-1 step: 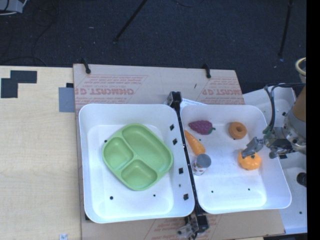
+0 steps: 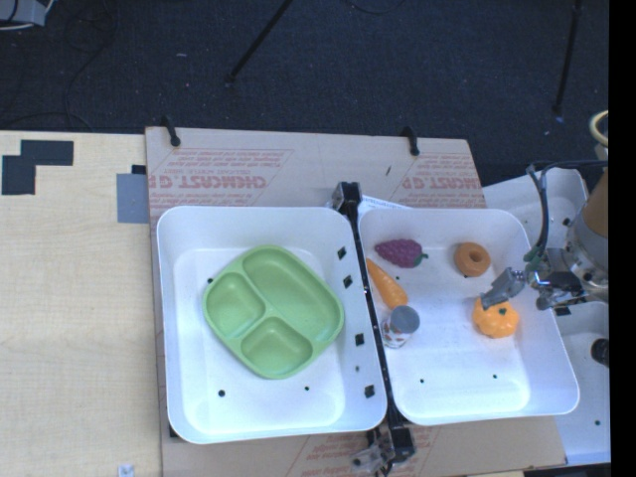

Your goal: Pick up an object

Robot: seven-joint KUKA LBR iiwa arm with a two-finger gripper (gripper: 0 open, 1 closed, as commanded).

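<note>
Gripper (image 2: 500, 292) just above orange fruit (image 2: 495, 320), right bin (image 2: 467, 405)

Dark carpet (image 2: 298, 58) behind — pale wooden bench (image 2: 70, 316) at left.

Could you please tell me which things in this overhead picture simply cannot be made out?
- Gripper: small and blurred in the camera view at the right bin, so its finger state and any contact with the orange toy are unclear.
- Small can: label too small to read.
- Arm: cut off by the right edge.
- Orange carrot: its left end meets the bin divider, partly hidden.
</note>
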